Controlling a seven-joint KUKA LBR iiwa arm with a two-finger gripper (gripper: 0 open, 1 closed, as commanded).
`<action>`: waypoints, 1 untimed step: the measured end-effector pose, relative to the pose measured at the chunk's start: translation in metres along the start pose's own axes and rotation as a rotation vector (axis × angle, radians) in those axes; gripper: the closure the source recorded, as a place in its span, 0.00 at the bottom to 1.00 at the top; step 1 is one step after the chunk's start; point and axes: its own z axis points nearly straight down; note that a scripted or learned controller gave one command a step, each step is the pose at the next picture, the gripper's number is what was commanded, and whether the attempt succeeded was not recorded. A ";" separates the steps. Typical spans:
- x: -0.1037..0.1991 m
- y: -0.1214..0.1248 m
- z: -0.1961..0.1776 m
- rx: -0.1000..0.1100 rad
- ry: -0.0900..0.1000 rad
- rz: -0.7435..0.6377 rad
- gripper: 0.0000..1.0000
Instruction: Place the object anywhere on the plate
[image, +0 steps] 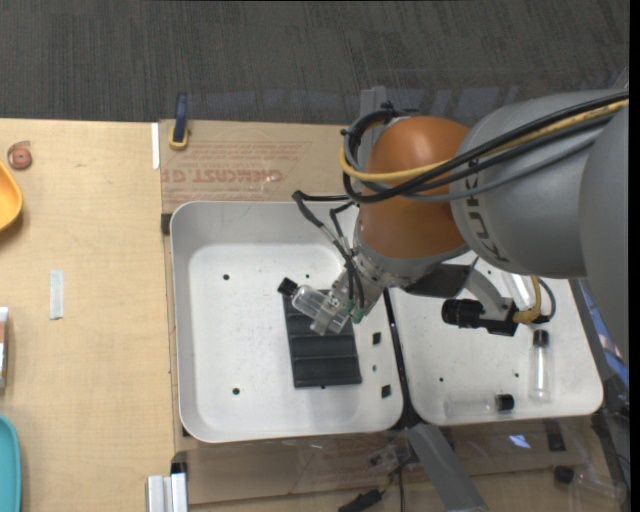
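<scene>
Arm (500, 170) reaches in from the right, wrist over the left bin (200, 330). Gripper (322, 310) sits low over the bin's centre-right, right above a black ribbed object (325, 362) lying flat on the bin floor; contact unclear, and whether it is gripped cannot be told. Right bin (580, 390) holds a clear tube (540, 365) near its right edge. Orange dish (8, 205) at the bench's left edge, teal item (8, 465) at its bottom-left corner.
</scene>
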 end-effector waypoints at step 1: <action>-0.011 0.019 -0.054 -0.002 -0.002 -0.184 1.00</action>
